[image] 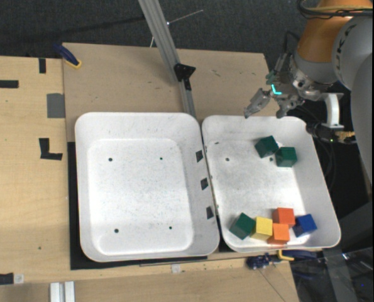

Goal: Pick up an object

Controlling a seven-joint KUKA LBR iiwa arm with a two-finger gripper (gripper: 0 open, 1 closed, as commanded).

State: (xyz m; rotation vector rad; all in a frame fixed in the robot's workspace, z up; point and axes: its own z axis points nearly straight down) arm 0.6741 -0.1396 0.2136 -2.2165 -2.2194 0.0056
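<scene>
My gripper [266, 107] hovers over the far rim of the right bin [237, 181], its two fingers spread open with nothing between them. Two dark green blocks [266, 146] [286, 156] lie side by side in the bin's far right part, just below the gripper. A cluster of blocks sits at the bin's near edge: a green block [242, 225], a yellow block [263, 226], two orange blocks [285, 216] [280, 232] and a blue block [305, 224].
The left bin [139, 184] adjoins the right one. A slanted metal pole [165, 33] rises behind the bins, with a black clamp [184, 72] on it. A blue object [262, 261] lies on the bench just in front of the right bin. Cables hang at the right.
</scene>
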